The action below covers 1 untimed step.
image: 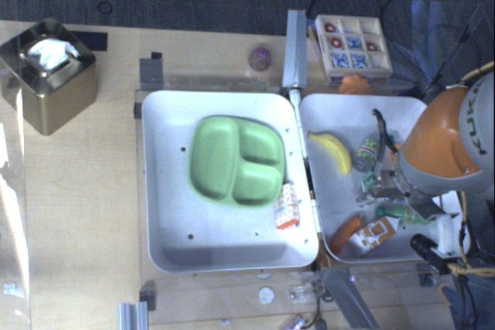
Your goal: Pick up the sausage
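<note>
Lying at a slant near the lower left corner of the right bin (410, 106), the sausage (345, 232) sits just beside a small orange-and-white carton (371, 235). Above it, toward the frame's right, the gripper (380, 185) hangs over the bin; whether it is open or closed cannot be told. A banana (333, 151) lies further up. The left bin (166, 243) holds a green divided tray (236, 160). Both bins rest on a pale wooden desk (77, 228).

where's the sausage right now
In the camera view the sausage lies in the right bin, near its lower-left corner, beside an orange-and-white packet and below the banana. The end effector sits up and to its right.
</note>
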Available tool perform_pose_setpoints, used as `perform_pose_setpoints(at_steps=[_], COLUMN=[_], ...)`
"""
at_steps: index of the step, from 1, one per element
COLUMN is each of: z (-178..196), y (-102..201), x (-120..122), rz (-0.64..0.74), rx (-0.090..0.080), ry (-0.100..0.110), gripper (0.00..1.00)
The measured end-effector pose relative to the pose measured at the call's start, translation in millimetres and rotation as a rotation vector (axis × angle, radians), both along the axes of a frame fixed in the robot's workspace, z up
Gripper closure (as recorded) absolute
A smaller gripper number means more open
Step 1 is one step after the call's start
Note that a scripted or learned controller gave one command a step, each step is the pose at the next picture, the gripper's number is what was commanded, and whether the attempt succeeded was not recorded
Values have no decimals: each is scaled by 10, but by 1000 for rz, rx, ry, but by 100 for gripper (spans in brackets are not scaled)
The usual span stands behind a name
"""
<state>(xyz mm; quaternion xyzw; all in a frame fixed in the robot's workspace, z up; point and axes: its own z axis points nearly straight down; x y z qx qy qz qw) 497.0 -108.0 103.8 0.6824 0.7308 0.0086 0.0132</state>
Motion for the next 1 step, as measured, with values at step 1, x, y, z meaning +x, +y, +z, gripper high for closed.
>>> perform_pose_setpoints(at_steps=[1], z=[0], y=[-1], x=[-1], rz=[0], rx=[0], ry=[0], gripper=[0])
